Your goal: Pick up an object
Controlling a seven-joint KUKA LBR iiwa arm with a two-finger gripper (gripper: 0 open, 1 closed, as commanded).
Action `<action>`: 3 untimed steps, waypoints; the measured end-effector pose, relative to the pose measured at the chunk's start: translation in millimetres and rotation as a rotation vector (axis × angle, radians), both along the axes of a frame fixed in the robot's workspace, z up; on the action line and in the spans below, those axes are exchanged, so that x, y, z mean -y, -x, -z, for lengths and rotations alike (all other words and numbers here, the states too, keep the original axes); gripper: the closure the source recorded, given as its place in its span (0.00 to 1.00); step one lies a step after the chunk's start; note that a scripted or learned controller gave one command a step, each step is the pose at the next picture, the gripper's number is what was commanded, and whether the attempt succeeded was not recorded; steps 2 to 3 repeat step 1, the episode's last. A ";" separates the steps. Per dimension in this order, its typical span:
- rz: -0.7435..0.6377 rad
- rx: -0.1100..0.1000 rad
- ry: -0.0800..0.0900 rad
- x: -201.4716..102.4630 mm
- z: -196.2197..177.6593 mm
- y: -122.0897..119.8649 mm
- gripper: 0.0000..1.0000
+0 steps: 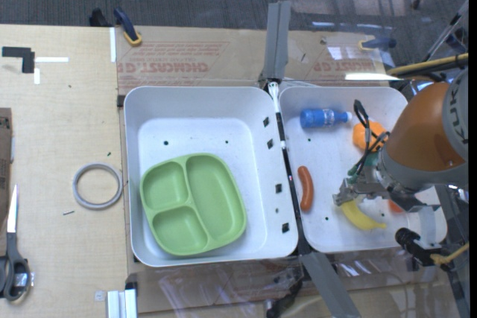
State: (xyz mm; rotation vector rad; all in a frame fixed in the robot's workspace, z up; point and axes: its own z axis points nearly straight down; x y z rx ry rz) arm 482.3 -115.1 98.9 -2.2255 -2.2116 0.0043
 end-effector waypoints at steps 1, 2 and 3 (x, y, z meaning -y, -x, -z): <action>-0.006 0.002 0.002 -96.7 -91.9 -63.5 1.00; -0.006 0.002 0.002 -96.7 -91.9 -63.5 1.00; -0.006 0.002 0.002 -96.7 -91.9 -63.5 1.00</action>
